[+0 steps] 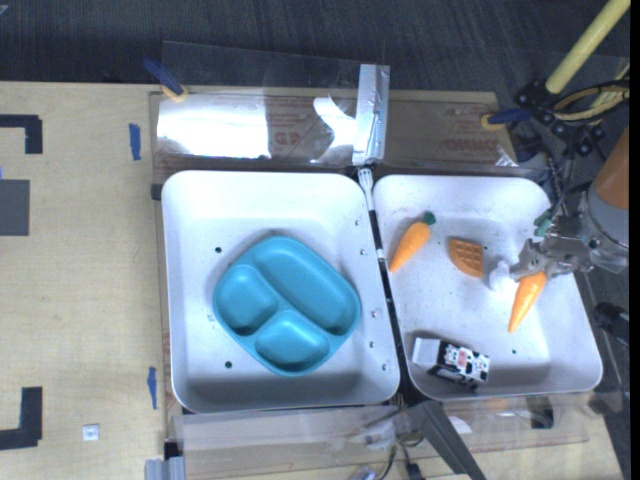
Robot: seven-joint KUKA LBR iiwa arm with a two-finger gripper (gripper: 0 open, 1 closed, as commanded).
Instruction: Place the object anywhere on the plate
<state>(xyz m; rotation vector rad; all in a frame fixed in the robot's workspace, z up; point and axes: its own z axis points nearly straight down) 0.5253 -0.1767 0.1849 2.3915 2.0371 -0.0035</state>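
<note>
A blue divided plate (288, 302) lies in the middle of the left bin (190, 218). My gripper (534, 266) is over the right side of the right bin (575, 368). It is shut on the thick end of an orange toy carrot (526, 303), whose tip points down toward the bin's front. I cannot tell whether the carrot touches the bin floor.
A second carrot (408, 244) with a green top lies near the right bin's left wall. An orange waffle-like piece (465, 256) lies beside a small white bit (497, 275). A black and white object (452, 360) rests at the front. Cables and a yellow pole (590, 33) stand at the back right.
</note>
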